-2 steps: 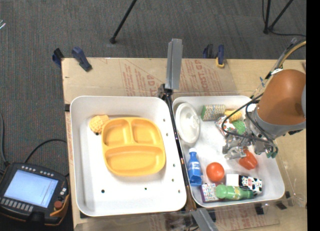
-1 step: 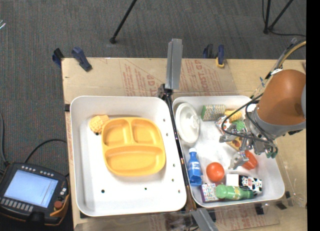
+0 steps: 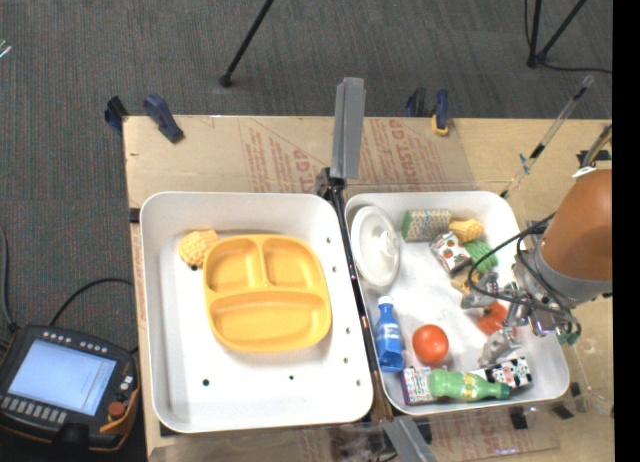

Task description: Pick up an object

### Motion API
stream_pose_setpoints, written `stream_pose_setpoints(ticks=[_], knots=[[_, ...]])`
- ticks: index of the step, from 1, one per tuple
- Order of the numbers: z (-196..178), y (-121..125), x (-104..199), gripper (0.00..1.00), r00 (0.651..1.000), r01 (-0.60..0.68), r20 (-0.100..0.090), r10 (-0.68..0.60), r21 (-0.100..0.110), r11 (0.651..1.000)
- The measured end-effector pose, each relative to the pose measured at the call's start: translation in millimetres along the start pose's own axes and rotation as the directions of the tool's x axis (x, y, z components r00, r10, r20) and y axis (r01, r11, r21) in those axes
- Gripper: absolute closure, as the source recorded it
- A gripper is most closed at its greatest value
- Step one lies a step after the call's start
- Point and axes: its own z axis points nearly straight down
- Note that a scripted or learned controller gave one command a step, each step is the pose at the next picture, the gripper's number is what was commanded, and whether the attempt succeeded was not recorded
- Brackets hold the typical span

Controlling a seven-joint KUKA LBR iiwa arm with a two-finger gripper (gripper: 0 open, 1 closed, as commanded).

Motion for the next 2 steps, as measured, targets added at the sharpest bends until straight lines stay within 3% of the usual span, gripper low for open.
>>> stream_pose_setpoints(ticks=[1, 2], knots=[[0, 47, -56, 0.0, 0.98, 0.197, 0.001, -0.197, -0.001, 0.98], [-1, 74, -126, 0.0, 0.952, 0.305, 0.003, -0.305, 0.0, 0.952]])
